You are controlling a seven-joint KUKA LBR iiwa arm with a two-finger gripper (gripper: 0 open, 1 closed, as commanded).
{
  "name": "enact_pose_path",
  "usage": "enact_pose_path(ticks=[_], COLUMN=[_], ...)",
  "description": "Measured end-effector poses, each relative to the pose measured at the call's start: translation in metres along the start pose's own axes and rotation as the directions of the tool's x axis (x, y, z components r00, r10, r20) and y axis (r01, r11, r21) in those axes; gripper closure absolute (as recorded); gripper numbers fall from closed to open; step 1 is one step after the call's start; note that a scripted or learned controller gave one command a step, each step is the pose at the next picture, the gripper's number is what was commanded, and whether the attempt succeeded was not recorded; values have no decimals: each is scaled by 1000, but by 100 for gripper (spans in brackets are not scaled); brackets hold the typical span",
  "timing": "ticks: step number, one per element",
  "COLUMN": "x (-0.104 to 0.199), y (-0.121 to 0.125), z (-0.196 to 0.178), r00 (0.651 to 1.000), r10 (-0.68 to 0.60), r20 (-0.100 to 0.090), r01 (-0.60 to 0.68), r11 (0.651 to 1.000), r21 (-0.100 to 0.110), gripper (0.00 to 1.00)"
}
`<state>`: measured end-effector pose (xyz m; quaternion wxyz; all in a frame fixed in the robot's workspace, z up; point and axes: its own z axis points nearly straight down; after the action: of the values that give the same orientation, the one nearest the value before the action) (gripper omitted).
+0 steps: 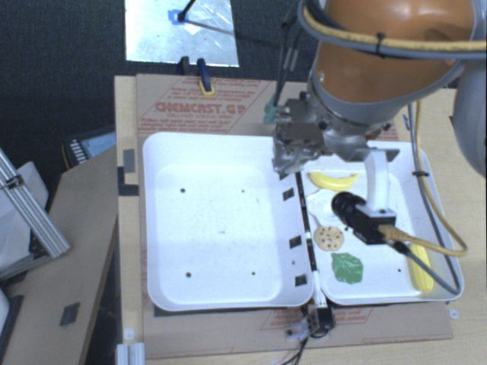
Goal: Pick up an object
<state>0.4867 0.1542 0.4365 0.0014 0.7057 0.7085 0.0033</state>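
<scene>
step: object being lined up | gripper (291, 158) poised at the dividing rim of the right bin (437, 196), finger state cannot be told | banana (333, 179) just right of it, cookie (329, 238) and green leaf (348, 268) nearer the camera | advice: banana should be centred before descent

Red print "CHEMCAST" plus 2 more chars, maybe "GP", unclear, on cardboard sheet (199, 106) under the bins, far side. Faint red print on its near edge, too small to read.
</scene>
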Motion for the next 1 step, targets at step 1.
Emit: enact_pose_path(ticks=[1], x=[56], y=[0], z=[-72], r00=[1000], r10=[-5], r20=[-3], r01=[5], r11=[1000], r21=[-3], gripper=[100])
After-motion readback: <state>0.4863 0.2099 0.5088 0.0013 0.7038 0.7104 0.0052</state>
